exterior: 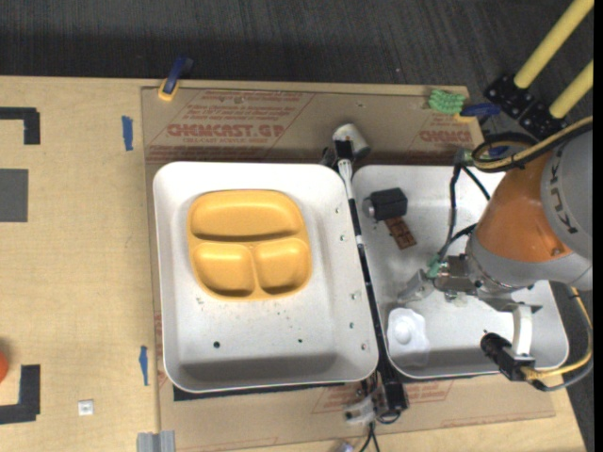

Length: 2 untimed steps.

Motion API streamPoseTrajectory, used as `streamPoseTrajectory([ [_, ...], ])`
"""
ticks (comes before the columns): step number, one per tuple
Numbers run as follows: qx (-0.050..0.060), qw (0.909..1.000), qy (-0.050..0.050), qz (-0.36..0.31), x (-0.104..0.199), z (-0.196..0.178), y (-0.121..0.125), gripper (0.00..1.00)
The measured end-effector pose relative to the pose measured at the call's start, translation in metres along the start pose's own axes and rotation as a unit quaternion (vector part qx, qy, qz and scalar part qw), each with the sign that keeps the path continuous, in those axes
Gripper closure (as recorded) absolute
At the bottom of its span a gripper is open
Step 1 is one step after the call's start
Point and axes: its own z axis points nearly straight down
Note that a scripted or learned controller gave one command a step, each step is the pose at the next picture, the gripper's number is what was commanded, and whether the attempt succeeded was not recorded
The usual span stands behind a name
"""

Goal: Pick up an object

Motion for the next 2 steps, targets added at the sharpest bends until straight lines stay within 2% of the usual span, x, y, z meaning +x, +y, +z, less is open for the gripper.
streamPoseTrajectory([
  [1, 0.0, 0.9877, -0.001, -0.156, 0.007, 0.01, 0.061, 0.0],
  [2, 0.0, 0.9698, -0.001, -0.244, 0.006, 0.006, 0.107, 0.0],
])
